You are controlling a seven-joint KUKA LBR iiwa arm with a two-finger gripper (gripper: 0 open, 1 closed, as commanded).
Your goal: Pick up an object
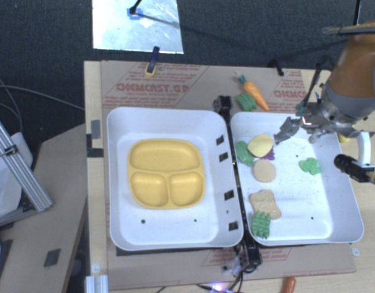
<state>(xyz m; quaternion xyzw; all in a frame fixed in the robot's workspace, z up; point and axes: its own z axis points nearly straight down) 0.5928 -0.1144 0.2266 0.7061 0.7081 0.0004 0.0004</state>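
The floor (41, 35) is a dark carpet. A shiny silver sheet (137, 17) lies on it above the bench (175, 81), which is light brown board with red print. At left stands a grey metal frame (16, 170); thin cables (28, 96) run nearby.

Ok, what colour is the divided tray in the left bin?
Yellow. The divided tray shows plainly in the camera view, sitting in the left bin.

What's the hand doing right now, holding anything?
Hand: over the right bin, near the yellow toy; nothing visibly held, and its state cannot be told.
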